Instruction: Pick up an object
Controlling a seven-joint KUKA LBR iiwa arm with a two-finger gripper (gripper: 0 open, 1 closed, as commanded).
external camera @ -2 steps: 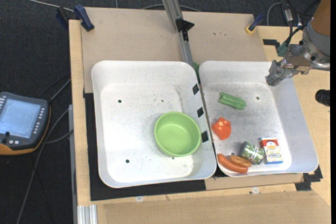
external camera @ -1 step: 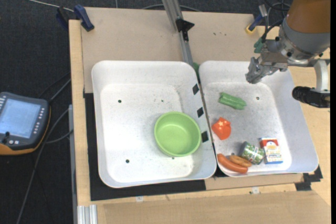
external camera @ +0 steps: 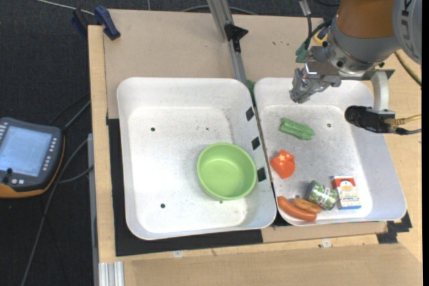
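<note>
Camera view: gripper point(external camera: 299, 94) is hanging above right bin point(external camera: 375, 144), nothing between its fingers; spread unclear. Green pickle point(external camera: 296, 129) is lying just below it. Risk: descending off-centre, fingers nudging pickle aside, closing empty.

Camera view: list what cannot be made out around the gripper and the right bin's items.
- Gripper: finger state too small and dark to tell.
- Can: label too small.
- Small box: print blurred.
- Arm: cut off by the top and right edges.
</note>
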